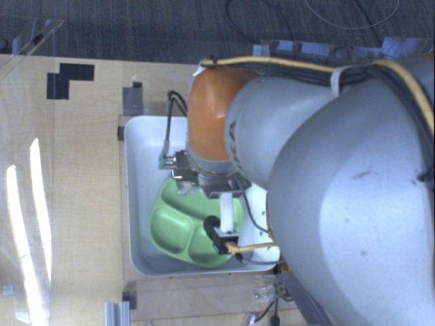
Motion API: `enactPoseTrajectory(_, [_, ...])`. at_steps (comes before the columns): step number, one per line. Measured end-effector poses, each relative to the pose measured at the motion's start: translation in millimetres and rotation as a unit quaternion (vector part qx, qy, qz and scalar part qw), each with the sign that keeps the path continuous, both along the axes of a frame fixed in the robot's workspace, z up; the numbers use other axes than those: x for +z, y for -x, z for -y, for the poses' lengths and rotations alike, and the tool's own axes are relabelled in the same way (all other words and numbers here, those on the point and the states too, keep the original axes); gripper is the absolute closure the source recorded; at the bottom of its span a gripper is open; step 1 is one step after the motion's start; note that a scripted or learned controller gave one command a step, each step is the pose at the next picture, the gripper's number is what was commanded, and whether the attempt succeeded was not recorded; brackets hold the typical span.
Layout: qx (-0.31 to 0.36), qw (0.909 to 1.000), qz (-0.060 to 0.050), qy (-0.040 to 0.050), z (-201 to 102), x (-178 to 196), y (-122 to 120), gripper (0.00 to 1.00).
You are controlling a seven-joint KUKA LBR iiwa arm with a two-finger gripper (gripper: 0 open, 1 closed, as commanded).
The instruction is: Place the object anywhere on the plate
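Well, plate (178,226): green with soft dips like little rooms. It lies in the white bin (144,155), toward 6 o'clock.
Object: I cannot tell which thing it is or where it lies. The big grey arm (340,182) covers a lot of the bin.
Feel: the plate looks light, stiff and smooth, so I guess things could slide on it.
Where to grab: the plate's raised rim at 9 o'clock looks easiest.
Gripper (207,182): it hangs over the plate's 1 o'clock edge. I cannot tell if it is spread or pinching something.
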State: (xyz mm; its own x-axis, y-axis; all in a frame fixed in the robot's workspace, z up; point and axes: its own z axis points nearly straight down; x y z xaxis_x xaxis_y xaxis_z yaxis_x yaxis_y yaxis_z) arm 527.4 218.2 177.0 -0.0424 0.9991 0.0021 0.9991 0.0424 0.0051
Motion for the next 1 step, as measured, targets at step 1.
enactPoseTrajectory(1, [-0.126,0.9920,0.011,-0.0052,-8.9,-55.1,22.0,1.00])
